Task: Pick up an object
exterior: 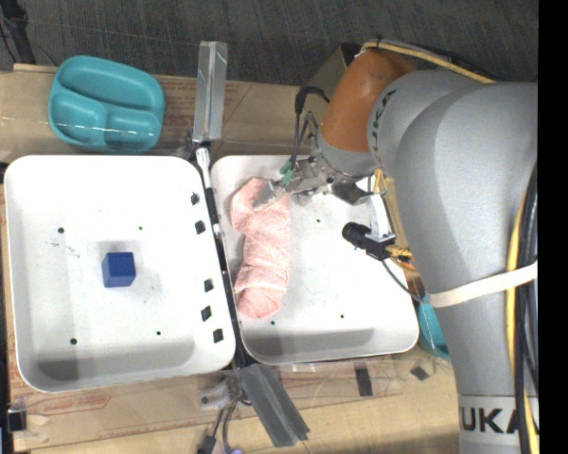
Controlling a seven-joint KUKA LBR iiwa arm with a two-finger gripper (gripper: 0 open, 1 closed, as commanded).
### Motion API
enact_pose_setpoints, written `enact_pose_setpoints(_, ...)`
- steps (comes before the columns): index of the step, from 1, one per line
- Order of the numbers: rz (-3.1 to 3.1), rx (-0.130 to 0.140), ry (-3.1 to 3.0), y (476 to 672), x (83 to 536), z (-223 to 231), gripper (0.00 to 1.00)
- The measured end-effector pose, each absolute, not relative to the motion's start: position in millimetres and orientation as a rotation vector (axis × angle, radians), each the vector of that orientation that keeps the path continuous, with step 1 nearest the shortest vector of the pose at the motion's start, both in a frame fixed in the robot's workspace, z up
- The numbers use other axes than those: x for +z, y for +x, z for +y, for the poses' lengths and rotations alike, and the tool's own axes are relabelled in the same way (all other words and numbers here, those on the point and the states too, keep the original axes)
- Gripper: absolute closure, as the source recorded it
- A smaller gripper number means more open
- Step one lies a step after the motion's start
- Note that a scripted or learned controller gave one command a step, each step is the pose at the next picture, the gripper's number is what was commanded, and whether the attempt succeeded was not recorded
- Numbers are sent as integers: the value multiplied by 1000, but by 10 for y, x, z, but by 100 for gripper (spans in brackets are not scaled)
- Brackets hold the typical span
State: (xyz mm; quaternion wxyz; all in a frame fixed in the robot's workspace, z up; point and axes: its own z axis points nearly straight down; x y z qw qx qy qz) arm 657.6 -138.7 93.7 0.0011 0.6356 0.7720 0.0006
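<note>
Left bin: blue cube | right bin: pink cloth | pincer: unclear

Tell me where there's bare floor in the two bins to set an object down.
Left bin: open all around the blue cube, widest toward its top and right walls. Right bin: the pink cloth fills its left side and the gripper crowds the top; a bare patch remains at lower right.
</note>
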Motion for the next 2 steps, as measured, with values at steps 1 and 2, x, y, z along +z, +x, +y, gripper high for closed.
enact_pose_setpoints(1, 2554, -2, 1834, 6567, 919, -976, 0)
enact_pose_setpoints(2, 2538, 1, 1849, 6576, 934, -1266, 0)
